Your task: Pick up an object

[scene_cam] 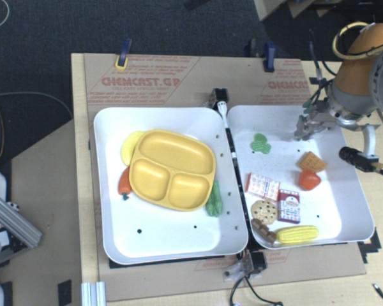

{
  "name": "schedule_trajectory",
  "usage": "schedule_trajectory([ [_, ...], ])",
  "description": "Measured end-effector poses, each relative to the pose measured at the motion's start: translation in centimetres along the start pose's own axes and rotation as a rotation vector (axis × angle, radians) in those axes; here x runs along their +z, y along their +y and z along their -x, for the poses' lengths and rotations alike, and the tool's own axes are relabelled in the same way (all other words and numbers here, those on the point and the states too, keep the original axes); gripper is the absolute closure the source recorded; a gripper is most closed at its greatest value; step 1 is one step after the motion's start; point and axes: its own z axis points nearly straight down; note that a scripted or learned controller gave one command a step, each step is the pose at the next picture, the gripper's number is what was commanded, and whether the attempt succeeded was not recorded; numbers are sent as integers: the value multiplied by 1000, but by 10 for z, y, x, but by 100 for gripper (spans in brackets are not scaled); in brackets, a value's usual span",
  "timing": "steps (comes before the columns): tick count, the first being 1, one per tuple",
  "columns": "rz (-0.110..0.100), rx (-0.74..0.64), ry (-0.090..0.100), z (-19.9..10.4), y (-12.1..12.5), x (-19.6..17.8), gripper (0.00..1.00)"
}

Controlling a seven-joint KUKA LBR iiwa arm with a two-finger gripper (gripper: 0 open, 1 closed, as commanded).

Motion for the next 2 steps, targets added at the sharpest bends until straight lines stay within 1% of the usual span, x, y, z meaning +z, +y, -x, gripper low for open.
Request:
schedule_trajectory([
  [1, 7, 3, -2, 5, -3, -63, 100],
  [2, 7, 2, -2, 6, -1, -118, 100],
])
